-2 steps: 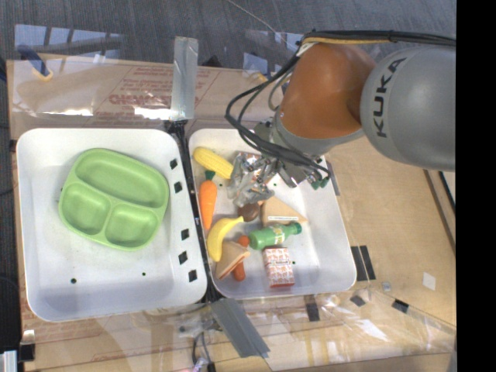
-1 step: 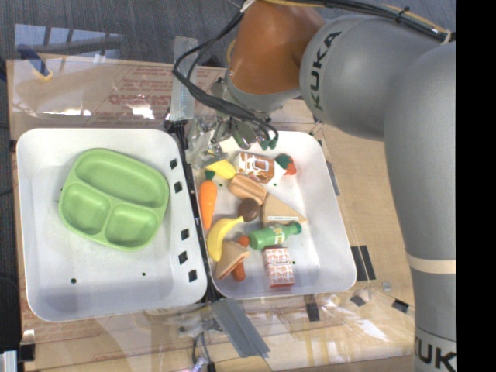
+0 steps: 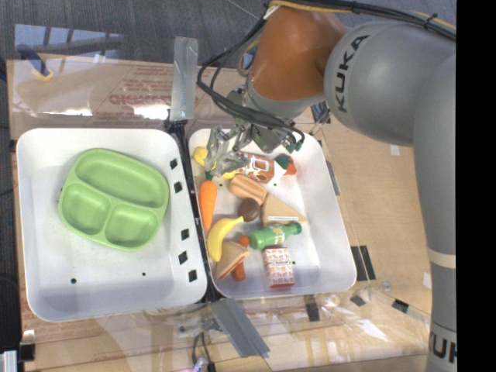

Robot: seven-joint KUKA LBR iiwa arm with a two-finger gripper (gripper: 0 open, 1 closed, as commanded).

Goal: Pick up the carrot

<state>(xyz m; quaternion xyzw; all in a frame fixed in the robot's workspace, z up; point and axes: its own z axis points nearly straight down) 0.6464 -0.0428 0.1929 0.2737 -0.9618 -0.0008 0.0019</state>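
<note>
An orange carrot (image 3: 208,203) lies lengthwise along the left wall of the right bin (image 3: 325,231), its top end pointing toward the back. My gripper (image 3: 219,152) hangs over the back left of that bin, just above and behind the carrot's top end, among the cables under the orange wrist band. Its metal fingers (image 3: 215,147) point down toward the toys. Nothing shows between them.
The right bin holds several toy foods: a banana (image 3: 220,235), a green bottle (image 3: 274,235), a red-and-white carton (image 3: 278,267), a sandwich wedge (image 3: 282,210) and a hot dog (image 3: 248,186). A green divided plate (image 3: 114,198) sits in the left bin (image 3: 46,285).
</note>
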